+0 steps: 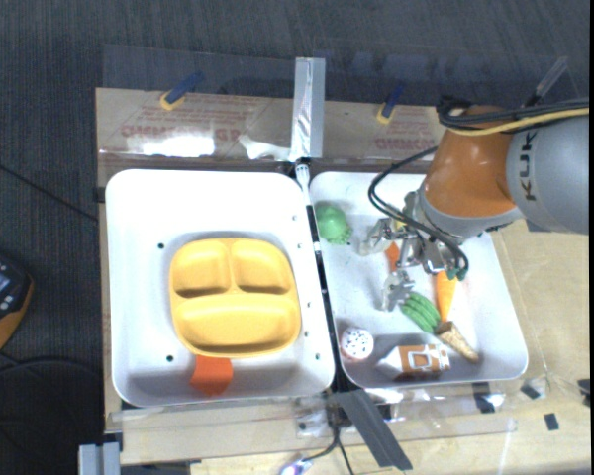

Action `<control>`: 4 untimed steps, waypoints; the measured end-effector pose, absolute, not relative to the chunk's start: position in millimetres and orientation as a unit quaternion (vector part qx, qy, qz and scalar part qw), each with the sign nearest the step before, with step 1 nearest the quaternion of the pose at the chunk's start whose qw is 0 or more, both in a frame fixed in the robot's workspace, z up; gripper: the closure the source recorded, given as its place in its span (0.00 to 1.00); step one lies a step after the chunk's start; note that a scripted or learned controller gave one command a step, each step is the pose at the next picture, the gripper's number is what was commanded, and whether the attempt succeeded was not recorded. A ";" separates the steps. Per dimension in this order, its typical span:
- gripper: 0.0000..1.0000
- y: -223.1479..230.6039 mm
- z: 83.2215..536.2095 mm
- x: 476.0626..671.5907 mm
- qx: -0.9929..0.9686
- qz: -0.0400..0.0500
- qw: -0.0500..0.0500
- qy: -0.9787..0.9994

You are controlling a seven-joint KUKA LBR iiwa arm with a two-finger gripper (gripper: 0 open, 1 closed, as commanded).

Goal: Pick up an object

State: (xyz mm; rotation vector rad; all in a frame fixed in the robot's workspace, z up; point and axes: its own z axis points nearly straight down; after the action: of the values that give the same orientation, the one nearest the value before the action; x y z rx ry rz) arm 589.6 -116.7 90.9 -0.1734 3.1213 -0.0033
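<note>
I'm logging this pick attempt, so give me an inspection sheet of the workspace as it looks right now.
Surface: two shallow white bins, left bin and right bin, side by side.
Job's things: right bin holds a green ball, orange carrot, green ridged vegetable, white speckled round piece, orange-labelled white carton.
Clutter: yellow divided plastic tray and orange block in left bin.
Grippers: metal claw low over right bin, finger state unclear.
Cables: black cable looping at the wrist.
Surroundings: dark carpet.
</note>
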 end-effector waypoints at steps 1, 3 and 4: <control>0.00 -105.0 90.6 601.4 -0.034 -0.001 0.006 0.999; 0.00 -95.0 90.1 644.1 0.093 0.000 0.006 0.996; 0.00 -93.6 90.8 600.0 0.197 0.001 0.008 0.980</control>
State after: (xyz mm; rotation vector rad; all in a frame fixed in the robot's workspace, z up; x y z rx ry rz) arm 600.0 -93.6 90.8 0.6174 3.0644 0.0029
